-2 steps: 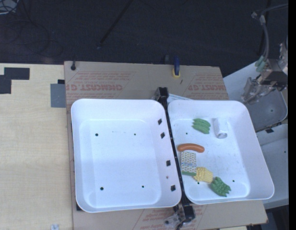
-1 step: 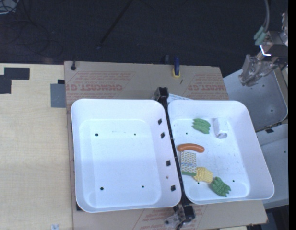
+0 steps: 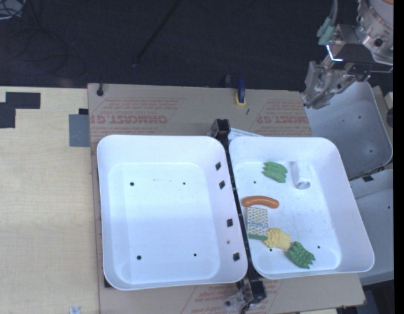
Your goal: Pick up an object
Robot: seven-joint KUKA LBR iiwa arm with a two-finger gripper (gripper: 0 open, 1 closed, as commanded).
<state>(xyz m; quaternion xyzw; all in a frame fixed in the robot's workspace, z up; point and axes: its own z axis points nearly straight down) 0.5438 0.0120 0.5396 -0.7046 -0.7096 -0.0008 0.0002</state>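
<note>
Task barely begun, as far as I can judge. The gripper [image 3: 318, 89] hangs high at the top right, past the back edge of the right bin [image 3: 349, 198], w/ nothing between its fingers. Finger state: can't tell. They point down-left as one grey cluster w/ no readable gap.

All candidate objects lie in the right bin, below and mostly left of the fingers, well apart from them:
- green pod [image 3: 275, 171], nearest of the food pieces, below and a bit left of the fingers
- small grey cylinder [image 3: 299, 175], just right of that pod, almost straight below the fingers; lies tilted, open end toward the bin front
- sausage [image 3: 260, 202], further down and left
- checked cloth-like piece [image 3: 257, 220], touching or just under the sausage
- yellow corn piece [image 3: 277, 239], beside the cloth piece's lower right corner, touching as far as I can see
- second green pod [image 3: 300, 255], furthest from the fingers, near the bin's front wall

The left bin [image 3: 116, 241] sits far left of the fingers.

Done: nothing visible; no object lifted, all rest on the bin floor. Left: pick a target, come down over it, close, lift. Judgement: cylinder or near pod are the shortest reach; the cloth/corn/sausage group is crowded, so riskier for a clean grab.
</note>
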